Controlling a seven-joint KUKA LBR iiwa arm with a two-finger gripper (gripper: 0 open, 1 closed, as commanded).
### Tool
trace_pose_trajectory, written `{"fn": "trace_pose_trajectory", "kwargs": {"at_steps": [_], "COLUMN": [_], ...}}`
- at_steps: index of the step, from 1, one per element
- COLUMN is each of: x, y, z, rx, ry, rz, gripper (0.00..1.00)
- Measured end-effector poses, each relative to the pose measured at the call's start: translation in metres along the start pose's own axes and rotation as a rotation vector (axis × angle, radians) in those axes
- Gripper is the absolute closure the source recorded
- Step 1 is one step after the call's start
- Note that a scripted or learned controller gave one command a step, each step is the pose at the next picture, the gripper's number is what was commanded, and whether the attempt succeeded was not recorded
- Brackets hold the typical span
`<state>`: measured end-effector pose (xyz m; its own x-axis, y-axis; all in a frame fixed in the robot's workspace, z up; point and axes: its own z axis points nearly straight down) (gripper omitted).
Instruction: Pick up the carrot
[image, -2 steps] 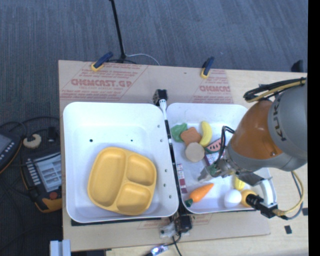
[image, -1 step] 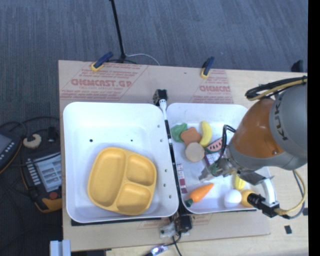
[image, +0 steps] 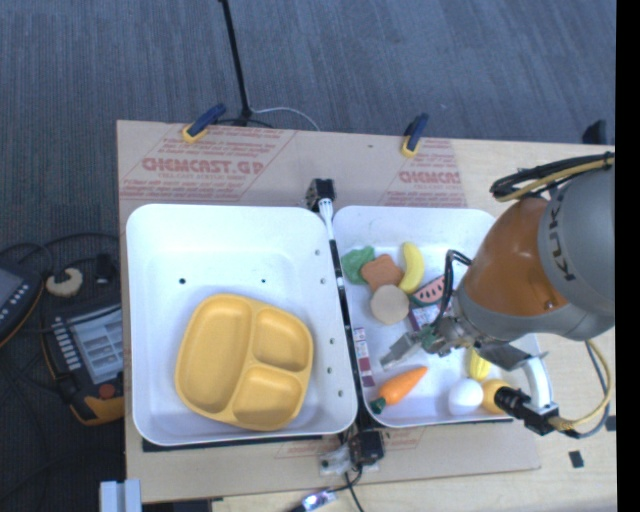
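The orange carrot (image: 401, 384) with a green tip lies near the front edge of the right bin (image: 440, 225), pointing left and down. My gripper (image: 418, 346) hangs just above and behind it, apart from it. One grey finger (image: 398, 350) splays toward the lower left, and the jaws look open with nothing between them. The arm's orange band (image: 505, 265) covers the right side of the bin.
Behind the gripper lie a green piece (image: 356, 262), a brown piece (image: 380, 270), a banana (image: 411, 265), a watermelon slice (image: 430, 291) and a beige disc (image: 388, 303). A white egg (image: 464, 396) sits right of the carrot. The left bin (image: 160, 250) holds a yellow divided plate (image: 245, 358).
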<state>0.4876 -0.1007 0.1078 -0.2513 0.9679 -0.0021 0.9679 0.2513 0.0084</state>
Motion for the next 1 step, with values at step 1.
{"fn": "trace_pose_trajectory", "kwargs": {"at_steps": [1], "x": [-0.0003], "y": [-0.0008], "z": [0.0179], "rx": [0.000], "ry": [0.001], "rz": [0.338], "gripper": [0.00]}}
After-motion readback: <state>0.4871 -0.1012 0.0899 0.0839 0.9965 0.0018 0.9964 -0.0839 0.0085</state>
